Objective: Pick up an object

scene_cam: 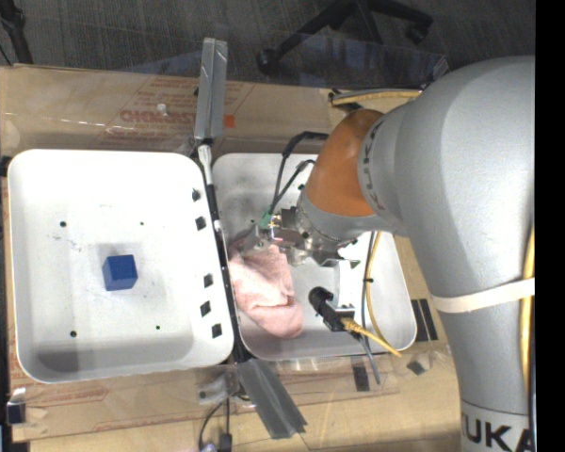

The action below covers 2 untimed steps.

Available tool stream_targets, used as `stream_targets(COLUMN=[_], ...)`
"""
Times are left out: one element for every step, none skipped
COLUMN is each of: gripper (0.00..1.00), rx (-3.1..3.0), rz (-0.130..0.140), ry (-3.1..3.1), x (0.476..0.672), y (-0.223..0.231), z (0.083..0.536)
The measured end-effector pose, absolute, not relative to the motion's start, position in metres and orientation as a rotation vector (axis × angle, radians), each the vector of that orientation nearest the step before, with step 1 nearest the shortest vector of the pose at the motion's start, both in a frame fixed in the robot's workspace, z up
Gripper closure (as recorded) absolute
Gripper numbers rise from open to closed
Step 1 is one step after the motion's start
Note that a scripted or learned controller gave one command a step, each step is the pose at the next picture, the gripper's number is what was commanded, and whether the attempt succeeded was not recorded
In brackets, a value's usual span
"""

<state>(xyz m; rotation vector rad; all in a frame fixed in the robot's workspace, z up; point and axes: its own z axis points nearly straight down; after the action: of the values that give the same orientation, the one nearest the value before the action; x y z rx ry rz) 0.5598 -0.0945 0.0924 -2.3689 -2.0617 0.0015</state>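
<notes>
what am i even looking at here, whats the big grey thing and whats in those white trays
The big grey thing is a robot arm with an orange band near its wrist, reaching in from the right. One camera fixed above the bench looks down at a slant. Two shallow white bins sit side by side. The left bin holds a small blue cube. The right bin holds a crumpled pink cloth, and the arm's gripper hangs just over the cloth's upper edge. Whether it grips anything is hidden from here.

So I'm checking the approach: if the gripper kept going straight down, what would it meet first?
Most likely the pink cloth in the right bin; the gripper hangs over its upper edge, though depth is unclear.
</notes>
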Motion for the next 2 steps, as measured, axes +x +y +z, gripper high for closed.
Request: stream_targets(gripper=[0.0,0.0], rx=[-2.221,-2.16], rz=[0.001,0.001], ry=[-2.219,-2.278], x=[0.543,0.527], y=[-0.072,-0.092], z=[0.192,0.091])
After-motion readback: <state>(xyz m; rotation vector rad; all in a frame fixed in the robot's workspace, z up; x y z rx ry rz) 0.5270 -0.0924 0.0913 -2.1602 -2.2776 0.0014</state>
